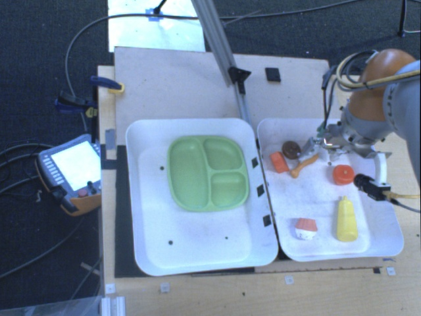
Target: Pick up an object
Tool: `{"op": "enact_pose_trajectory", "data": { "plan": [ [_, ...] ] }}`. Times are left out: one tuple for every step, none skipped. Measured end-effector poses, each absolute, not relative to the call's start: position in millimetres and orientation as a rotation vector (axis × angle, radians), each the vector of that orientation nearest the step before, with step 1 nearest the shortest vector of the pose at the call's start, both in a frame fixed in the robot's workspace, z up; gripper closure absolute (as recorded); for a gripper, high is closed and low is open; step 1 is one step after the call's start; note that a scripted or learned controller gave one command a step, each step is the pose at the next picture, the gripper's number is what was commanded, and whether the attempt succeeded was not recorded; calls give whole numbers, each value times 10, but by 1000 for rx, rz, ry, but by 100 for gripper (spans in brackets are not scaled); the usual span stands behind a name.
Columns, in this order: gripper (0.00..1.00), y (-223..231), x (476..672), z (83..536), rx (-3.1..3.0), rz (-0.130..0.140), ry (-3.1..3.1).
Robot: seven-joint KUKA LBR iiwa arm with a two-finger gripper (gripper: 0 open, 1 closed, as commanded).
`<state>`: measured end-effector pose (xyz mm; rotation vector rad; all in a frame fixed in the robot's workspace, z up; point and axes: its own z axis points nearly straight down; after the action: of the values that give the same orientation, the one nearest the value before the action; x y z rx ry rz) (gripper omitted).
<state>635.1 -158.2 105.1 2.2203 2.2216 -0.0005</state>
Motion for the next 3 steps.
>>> {"op": "enact_pose_trajectory", "data": {
  "plan": [
    [100,-1583,6368,1188,2216,5,2218],
    [100,-1581,6490,1740,2211,6,2223],
    [100,-1581,6503,2141,2212,5,2225]
  ]
}}
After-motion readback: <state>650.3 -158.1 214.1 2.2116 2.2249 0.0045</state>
